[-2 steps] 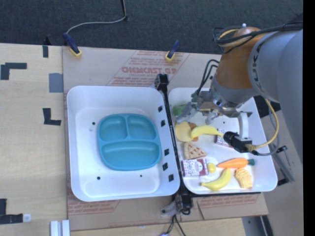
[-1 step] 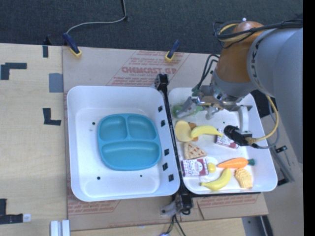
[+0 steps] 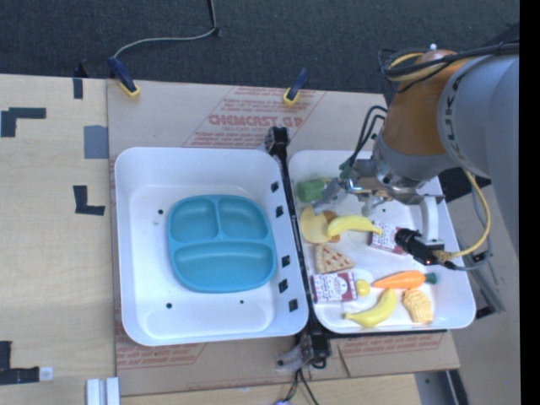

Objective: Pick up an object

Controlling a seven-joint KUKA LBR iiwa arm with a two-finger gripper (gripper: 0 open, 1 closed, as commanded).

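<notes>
The right bin (image 3: 460,310) holds several toy foods: a green piece (image 3: 310,189), a yellow banana (image 3: 353,224), a pale yellow piece (image 3: 314,228), a waffle-patterned wedge (image 3: 334,260), a pink and white carton (image 3: 331,288), a carrot (image 3: 399,280), a second banana (image 3: 375,309), a corn cob (image 3: 418,305) and a small white packet (image 3: 386,238). My gripper (image 3: 348,186) is low over the bin's upper left part, just right of the green piece and above the first banana. Nothing can be seen held in it.
The left bin (image 3: 135,226) holds a blue divided plate (image 3: 223,241). A black clip strip (image 3: 285,226) joins the two bins. The arm's grey and orange body (image 3: 430,116) covers the right bin's upper right. Yellow clamps (image 3: 125,81) hold the cardboard's far edge.
</notes>
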